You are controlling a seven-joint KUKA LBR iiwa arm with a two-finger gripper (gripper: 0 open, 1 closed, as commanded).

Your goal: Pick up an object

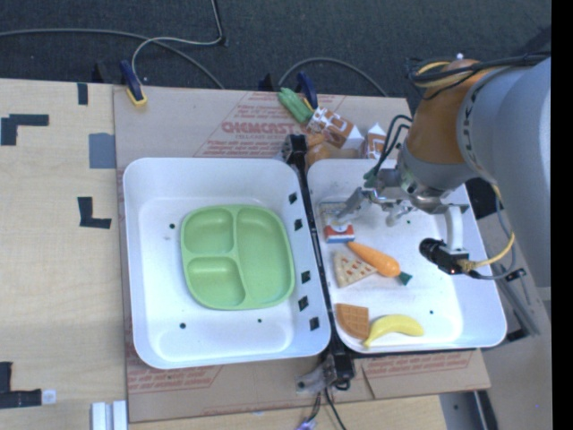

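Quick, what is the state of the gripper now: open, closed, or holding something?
Gripper: open, holding nothing, above the right bin near the carrot.

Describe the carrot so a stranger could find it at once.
Look in the right-hand white bin, beside the bin holding the green divided plate. Near its middle lies the carrot, slanted. It alone is bright orange and tapered, unlike the yellow banana below.
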